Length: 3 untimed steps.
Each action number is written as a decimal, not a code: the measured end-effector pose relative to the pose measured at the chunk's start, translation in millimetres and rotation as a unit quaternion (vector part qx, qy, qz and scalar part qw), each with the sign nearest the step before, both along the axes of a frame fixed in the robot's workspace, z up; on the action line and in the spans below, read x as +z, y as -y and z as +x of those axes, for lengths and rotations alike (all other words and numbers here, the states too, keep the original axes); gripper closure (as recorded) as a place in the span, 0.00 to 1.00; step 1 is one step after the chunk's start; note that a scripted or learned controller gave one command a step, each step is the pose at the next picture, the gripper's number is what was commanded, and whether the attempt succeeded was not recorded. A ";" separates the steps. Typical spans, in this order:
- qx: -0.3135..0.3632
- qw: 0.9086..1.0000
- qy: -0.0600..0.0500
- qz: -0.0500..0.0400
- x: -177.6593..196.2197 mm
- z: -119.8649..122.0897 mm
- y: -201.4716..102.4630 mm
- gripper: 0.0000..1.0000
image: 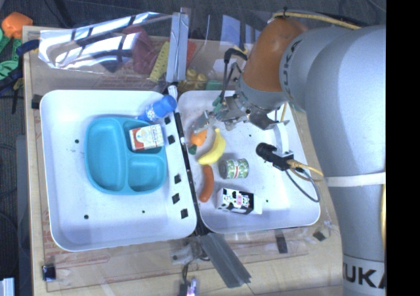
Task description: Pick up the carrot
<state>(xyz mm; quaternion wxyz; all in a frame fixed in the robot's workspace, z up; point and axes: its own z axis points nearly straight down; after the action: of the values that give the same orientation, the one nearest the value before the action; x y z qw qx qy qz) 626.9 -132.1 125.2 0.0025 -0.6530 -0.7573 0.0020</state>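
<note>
Two white bins sit side by side; right bin [298,212] holds one carrot [199,137] touching one banana [212,149], one sausage [206,183], one can [234,169]; gripper [220,115] above carrot, grip state unclear.

At the frame's right, the thick grey arm [341,98] bears an orange band [269,52], black "KUKA" lettering, and thin cables near its metal tool [220,112].

glossy white plastic bins [65,222], smooth matt blue tray [105,157]
</note>
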 end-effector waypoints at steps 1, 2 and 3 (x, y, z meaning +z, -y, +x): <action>0.002 1.000 -0.001 0.000 9.8 0.4 0.1 1.00; 0.002 1.000 -0.001 -0.001 9.8 0.4 0.1 0.00; 0.056 0.998 0.002 -0.002 -32.9 19.2 -8.9 0.00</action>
<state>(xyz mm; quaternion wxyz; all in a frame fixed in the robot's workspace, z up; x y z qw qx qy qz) 646.1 -123.2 92.3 -0.0008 -0.6096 -0.7927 0.0025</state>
